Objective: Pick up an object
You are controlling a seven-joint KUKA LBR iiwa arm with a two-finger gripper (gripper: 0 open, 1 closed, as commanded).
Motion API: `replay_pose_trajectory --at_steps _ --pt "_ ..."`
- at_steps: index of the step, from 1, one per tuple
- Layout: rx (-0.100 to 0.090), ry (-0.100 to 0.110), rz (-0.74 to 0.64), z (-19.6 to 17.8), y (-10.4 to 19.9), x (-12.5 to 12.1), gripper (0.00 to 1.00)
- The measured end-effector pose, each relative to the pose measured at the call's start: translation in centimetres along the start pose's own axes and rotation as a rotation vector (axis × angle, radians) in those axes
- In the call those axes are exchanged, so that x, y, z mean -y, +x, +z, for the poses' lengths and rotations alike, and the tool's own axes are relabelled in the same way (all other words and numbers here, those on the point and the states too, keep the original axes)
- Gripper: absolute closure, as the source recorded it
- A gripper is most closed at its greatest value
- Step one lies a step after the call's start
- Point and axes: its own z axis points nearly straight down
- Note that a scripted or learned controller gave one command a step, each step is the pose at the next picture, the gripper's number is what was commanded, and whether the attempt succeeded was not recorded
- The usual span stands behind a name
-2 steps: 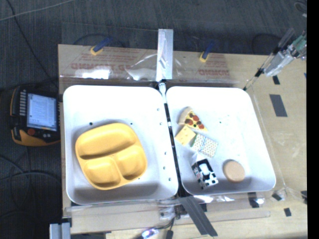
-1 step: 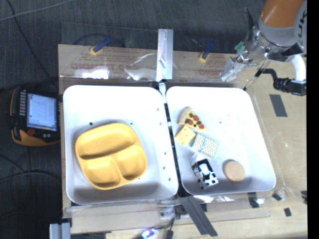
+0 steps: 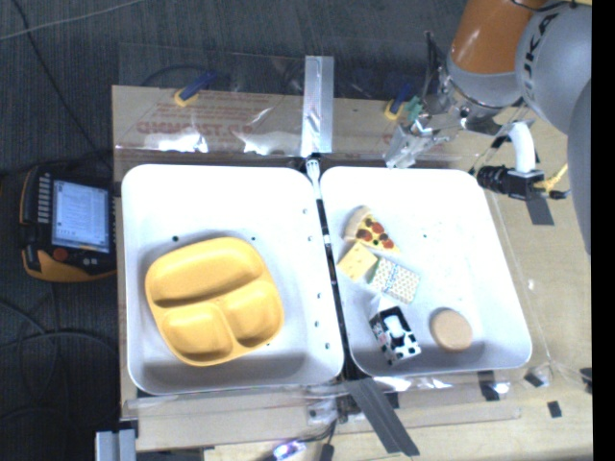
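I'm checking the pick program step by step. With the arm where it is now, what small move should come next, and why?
Probably bring the gripper forward and down over the right bin. It sits above that bin's far edge, holding nothing, while the round tan disc lies apart from the other pieces near the front, an easy target.

Tan bench (image 3: 557,257) – two white bins side by side, left bin (image 3: 144,190), right bin (image 3: 480,248), touching

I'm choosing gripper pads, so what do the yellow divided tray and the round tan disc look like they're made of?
The yellow divided tray looks like moulded plastic: uniform colour, rounded compartments, a soft semi-gloss sheen. The round tan disc looks matte and slightly grainy, possibly cork or wood; the view is too coarse to settle which.
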Motion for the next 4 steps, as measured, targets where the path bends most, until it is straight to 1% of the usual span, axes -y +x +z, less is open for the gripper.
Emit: replay_pose_trajectory --at_steps 1,2,3,4 --pt "0.003 -0.002 -0.154 -6.5 -0.3 0.0 1.00" --pt "-0.001 0.000 -0.164 -2.0 8.8 -1.9 1.00" --pt "0.003 -0.003 -0.275 -15.8 1.8 -0.3 1.00" --pt "0.004 -0.003 -0.427 -17.3 -7.0 4.9 1.00"
